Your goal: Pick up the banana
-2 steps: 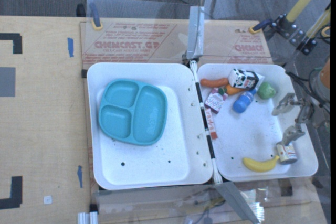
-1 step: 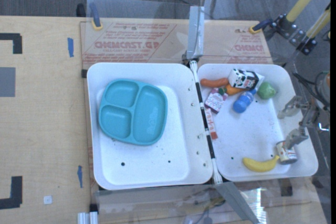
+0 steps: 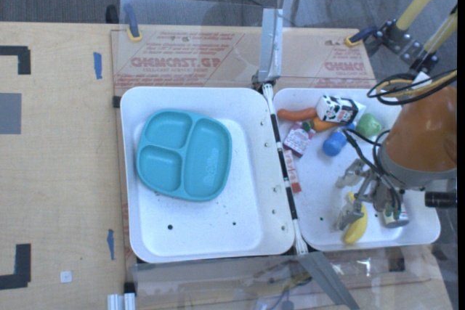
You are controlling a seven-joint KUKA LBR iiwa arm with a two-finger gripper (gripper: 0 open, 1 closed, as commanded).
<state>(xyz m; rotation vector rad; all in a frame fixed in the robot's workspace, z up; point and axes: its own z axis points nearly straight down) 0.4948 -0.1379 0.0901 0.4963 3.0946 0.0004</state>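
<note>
The metal two-finger gripper [image 3: 354, 208] is seen low in the right white bin [image 3: 320, 225], at the lower right of the frame, and its fingers are closed around the upper end of the small yellow banana [image 3: 355, 229], which lies on the bin floor near the front rim. Toward the upper part of that bin are grouped a blue cylinder [image 3: 333, 144], a green ball [image 3: 369, 125], an orange carrot [image 3: 297, 114], a black-and-white cow-patterned carton [image 3: 337, 109] and a pink-red packet [image 3: 296, 139]. A turquoise three-compartment plate [image 3: 184, 154] is set in the left white bin [image 3: 145, 239].
</note>
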